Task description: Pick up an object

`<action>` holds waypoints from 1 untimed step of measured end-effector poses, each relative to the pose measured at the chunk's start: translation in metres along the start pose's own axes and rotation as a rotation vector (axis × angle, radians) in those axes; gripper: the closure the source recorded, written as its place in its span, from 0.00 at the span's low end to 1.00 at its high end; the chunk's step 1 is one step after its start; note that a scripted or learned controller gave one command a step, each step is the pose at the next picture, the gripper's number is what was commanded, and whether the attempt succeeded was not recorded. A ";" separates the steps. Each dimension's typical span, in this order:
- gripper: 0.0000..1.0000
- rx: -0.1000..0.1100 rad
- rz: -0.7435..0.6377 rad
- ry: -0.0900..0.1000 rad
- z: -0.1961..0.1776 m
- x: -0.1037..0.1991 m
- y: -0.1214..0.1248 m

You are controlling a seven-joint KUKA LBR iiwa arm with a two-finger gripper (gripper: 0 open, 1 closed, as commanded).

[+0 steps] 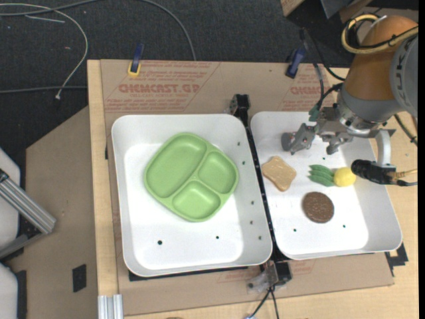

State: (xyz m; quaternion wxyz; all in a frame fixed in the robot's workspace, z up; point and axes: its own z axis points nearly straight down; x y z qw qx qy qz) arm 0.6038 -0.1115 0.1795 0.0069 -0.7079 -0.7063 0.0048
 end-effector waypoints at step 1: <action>0.00 -0.015 -0.003 -0.002 -0.009 0.000 0.003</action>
